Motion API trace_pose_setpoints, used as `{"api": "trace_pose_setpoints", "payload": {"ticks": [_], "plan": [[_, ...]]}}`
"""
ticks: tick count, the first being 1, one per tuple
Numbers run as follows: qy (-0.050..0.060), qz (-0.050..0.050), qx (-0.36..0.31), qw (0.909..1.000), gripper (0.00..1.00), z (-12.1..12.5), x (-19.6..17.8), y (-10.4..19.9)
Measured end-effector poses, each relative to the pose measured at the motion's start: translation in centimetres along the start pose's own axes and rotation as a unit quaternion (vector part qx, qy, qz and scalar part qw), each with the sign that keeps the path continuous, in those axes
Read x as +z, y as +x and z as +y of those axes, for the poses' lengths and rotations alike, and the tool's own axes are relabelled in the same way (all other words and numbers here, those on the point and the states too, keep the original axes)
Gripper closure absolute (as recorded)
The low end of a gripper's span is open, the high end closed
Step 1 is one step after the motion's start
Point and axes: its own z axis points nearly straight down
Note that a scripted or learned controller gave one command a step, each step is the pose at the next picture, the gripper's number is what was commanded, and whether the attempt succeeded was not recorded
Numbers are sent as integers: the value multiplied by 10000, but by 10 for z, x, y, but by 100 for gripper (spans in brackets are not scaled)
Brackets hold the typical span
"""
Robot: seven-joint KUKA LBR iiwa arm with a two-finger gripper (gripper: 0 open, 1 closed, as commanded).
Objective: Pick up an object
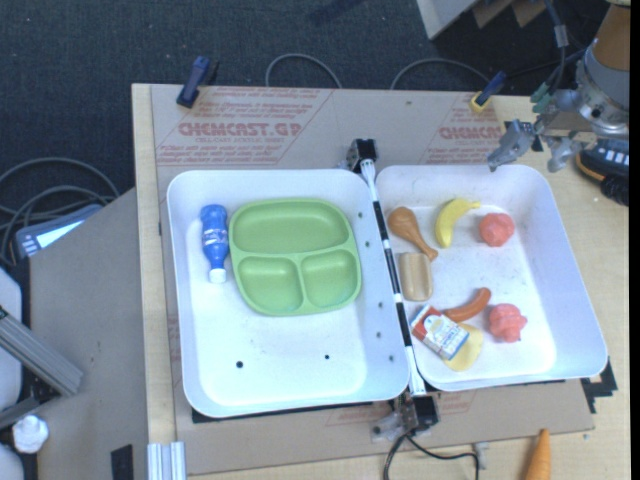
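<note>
The right bin (pixel 560 268) holds a brown drumstick (pixel 410 230), a yellow banana (pixel 453 220), a red ball-like fruit (pixel 496 229), a tan block (pixel 414 275), an orange sausage (pixel 466 306), a pink lumpy fruit (pixel 507 322) and a red, white and blue carton (pixel 440 334) lying on a yellow piece (pixel 467 355). My gripper (pixel 530 148) hangs over the bin's far right rim, beyond the red fruit. Its fingers stand apart with nothing between them.
The left bin (pixel 270 368) carries a green divided plate (pixel 295 256) and a blue bottle (pixel 214 240) lying beside it on the left. Clamps sit at the bench's back edge: a blue one (pixel 194 81) and a yellow-blue one (pixel 487 92). Cables loop behind the bins.
</note>
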Motion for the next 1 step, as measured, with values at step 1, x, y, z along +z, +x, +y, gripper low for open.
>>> {"api": "trace_pose_setpoints", "payload": {"ticks": [1], "plan": [[2, 0, 3, 10000, 0, -14, 114, 8]]}}
